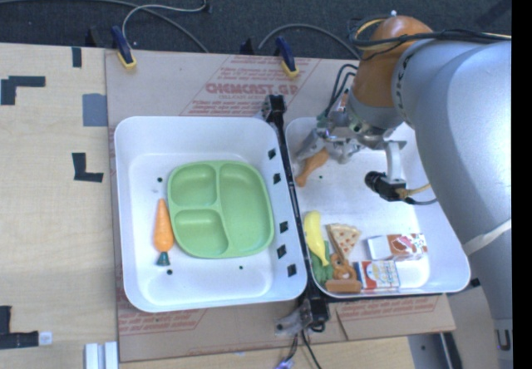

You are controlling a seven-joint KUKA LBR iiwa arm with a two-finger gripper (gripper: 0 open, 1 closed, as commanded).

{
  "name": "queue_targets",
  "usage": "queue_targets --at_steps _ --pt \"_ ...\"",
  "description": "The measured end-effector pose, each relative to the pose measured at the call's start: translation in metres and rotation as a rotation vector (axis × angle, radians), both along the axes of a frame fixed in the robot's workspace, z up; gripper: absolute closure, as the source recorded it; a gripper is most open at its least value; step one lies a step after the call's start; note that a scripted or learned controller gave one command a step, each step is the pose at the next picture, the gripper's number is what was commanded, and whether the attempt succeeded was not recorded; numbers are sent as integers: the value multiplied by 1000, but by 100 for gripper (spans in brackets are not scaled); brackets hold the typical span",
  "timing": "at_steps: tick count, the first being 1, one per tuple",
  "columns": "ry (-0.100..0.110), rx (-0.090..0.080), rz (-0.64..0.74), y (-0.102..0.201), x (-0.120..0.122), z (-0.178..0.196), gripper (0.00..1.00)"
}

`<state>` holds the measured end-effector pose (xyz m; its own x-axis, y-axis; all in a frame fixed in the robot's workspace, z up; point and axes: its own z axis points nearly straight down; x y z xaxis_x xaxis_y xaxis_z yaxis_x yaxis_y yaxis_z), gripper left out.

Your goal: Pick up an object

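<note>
Camera view: jaws over tapered orange piece (312, 166)

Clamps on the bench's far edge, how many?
2: one clamp at the far-left corner of the cardboard, the other near the middle of the far edge. More may be hidden behind the arm.

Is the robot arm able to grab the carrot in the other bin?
Probably yes. The carrot lies bare beside the green plate with nothing over it. But the gripper is over the right bin, so the arm must cross the divider first.
</note>
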<state>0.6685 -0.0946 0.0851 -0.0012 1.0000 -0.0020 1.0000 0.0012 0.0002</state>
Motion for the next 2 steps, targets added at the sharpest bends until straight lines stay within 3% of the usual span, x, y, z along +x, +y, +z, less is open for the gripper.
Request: queue_targets --at_steps 1,2 --pt "1 0 1 0 0 10 100" --pt "1 3 2 59 -62 100 100"
